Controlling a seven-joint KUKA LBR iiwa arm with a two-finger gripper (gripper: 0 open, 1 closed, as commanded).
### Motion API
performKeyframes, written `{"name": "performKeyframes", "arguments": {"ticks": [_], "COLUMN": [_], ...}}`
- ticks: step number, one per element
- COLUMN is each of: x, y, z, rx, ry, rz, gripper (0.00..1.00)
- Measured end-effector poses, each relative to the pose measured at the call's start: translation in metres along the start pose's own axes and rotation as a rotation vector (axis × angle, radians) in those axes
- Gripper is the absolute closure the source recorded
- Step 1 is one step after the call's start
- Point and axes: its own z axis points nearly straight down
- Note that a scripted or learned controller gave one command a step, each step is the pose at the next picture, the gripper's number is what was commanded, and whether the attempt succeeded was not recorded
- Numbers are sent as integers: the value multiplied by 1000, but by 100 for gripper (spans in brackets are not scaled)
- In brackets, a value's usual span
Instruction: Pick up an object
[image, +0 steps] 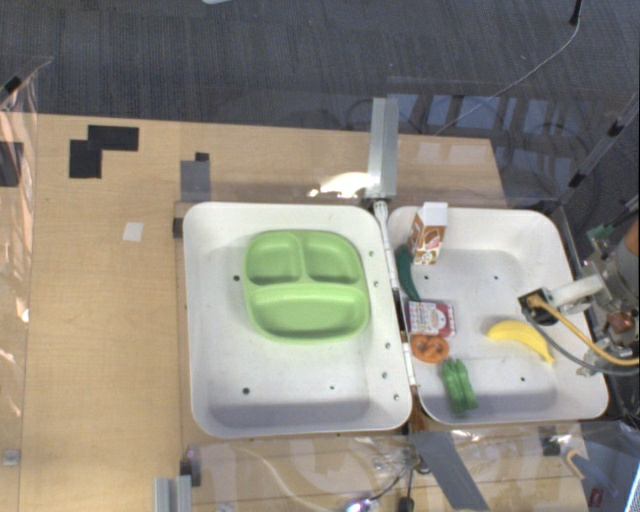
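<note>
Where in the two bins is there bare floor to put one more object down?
Left bin: bare floor all around the green plate, widest in front of it. Right bin: open middle, between the carton and the banana. Its left wall is crowded: packet, orange piece, green pepper.

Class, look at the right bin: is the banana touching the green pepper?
Apart. The camera view shows bare white bin floor between the banana and the green pepper, which lies nearer the front-left.
</note>
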Motion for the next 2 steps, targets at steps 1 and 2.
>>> {"name": "performKeyframes", "arguments": {"ticks": [1,2], "x": [161,163], "y": [54,41], "z": [86,91], "rx": [0,0], "ry": [-1,0], "rz": [-23,-150], "gripper": [0,0]}}
